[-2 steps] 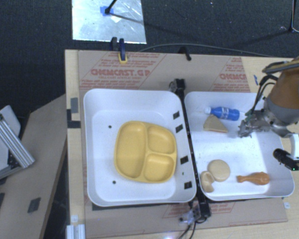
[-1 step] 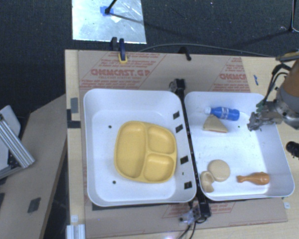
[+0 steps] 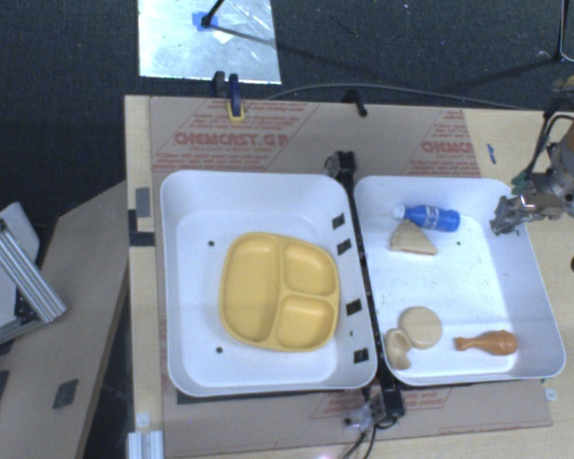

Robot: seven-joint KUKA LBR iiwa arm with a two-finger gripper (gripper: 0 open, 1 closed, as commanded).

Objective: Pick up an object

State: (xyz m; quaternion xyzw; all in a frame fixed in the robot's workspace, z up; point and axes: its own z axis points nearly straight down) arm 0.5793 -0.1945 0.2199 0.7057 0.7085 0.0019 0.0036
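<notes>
Red lettering reading "CHEMCAST GP" is showing on the brown protective sheet (image 3: 268,132) covering the tabletop, once near its far-left corner and again, fainter and partly cut off, near its far-right corner. No other text is showing clearly enough to read.

1. This is a robotics lab or test cell, not a home or a shop: the bench (image 3: 297,127) is covered with brown protective sheeting printed in red with the maker's name "CHEMCAST GP".
2. Two shallow white bins (image 3: 268,194) sit side by side, joined by black clips (image 3: 344,247) along their shared edge.
3. Cables (image 3: 402,89) run across the dark carpeted floor behind the bench.
4. A square metal plate (image 3: 209,27) lies on that floor with a blue-marked rod on it.
5. An aluminium extrusion frame (image 3: 14,266) stands at the left.
6. The bin contents are toy props: a yellow divided plate (image 3: 279,292), a small blue bottle (image 3: 429,217), plastic food pieces (image 3: 421,328).
</notes>
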